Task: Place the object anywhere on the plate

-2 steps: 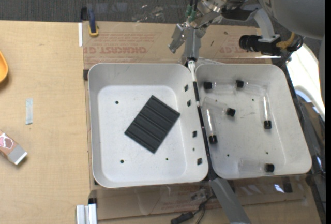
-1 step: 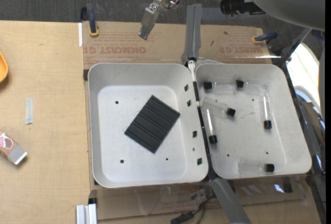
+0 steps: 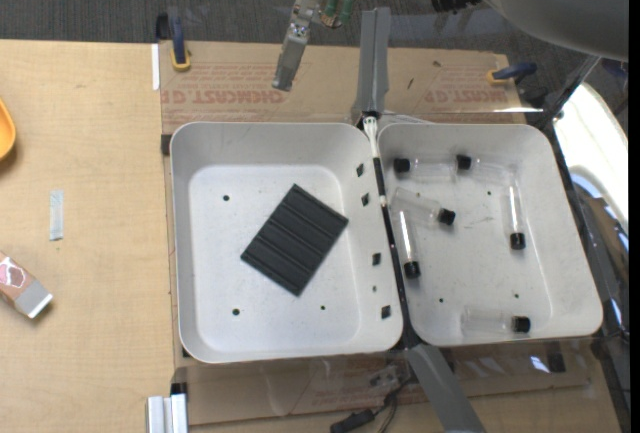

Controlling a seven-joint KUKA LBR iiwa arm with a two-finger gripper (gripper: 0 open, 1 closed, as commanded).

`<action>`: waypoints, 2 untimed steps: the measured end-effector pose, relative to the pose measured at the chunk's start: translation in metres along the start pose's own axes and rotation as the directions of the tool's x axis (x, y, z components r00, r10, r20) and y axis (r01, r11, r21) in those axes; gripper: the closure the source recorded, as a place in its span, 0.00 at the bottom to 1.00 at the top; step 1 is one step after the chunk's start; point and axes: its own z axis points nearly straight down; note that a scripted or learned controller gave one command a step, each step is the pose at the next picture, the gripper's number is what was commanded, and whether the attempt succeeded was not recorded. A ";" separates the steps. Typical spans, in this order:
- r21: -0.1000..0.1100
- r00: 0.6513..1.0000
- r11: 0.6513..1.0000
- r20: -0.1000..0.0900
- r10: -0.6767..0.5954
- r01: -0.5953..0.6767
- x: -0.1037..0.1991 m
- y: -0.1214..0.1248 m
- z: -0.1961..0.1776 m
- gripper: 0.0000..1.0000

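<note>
A black ribbed rectangular plate (image 3: 296, 239) lies flat and turned at an angle in the middle of the left bin (image 3: 200, 321). Several clear tubes with black caps lie scattered in the right bin (image 3: 575, 251), among them one (image 3: 405, 239) along the left wall and one (image 3: 490, 323) near the front. My gripper (image 3: 286, 69) hangs tilted behind the left bin's back rim, over the cardboard, well away from the plate and the tubes. I see nothing held in it.
A grey bracket (image 3: 372, 61) stands at the back where the two bins meet, and another (image 3: 440, 391) sits at the front. On the wooden bench to the left lie a small grey strip (image 3: 56, 215) and a wrapped object (image 3: 22, 287).
</note>
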 end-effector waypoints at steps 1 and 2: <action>-0.001 1.000 1.000 0.002 0.002 -0.002 -0.001 0.000 -0.009 1.00; -0.002 1.000 1.000 0.004 0.003 -0.003 -0.003 0.000 -0.018 1.00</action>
